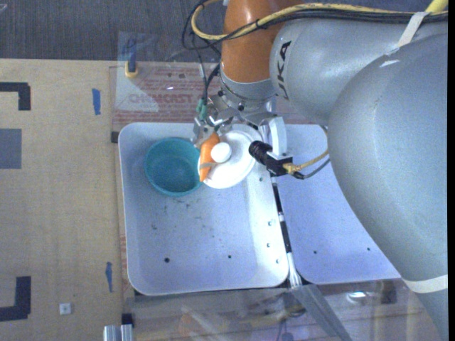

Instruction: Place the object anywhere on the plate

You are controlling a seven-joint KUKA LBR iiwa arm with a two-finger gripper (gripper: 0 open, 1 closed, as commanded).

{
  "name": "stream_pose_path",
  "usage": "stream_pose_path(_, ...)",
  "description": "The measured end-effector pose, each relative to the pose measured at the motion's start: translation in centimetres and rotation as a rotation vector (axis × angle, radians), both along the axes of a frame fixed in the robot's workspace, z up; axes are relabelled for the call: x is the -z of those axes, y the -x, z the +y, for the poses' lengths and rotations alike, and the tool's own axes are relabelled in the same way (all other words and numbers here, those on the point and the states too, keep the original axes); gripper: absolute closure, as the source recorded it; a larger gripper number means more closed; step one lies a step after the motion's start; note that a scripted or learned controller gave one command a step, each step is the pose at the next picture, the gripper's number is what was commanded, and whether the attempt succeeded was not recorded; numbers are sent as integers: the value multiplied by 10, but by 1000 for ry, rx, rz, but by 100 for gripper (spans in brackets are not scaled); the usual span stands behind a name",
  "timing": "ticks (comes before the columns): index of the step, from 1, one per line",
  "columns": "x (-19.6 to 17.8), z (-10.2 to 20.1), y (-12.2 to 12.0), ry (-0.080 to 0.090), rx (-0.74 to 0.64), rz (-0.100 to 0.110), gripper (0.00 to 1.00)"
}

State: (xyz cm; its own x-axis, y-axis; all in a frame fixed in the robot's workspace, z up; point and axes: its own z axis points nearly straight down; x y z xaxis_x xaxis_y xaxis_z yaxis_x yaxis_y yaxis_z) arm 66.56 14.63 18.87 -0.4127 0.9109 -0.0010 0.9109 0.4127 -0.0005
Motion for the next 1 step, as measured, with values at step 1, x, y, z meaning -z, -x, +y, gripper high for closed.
stream_pose_path(1,-2,1,-1,-1,-1,-3,0)
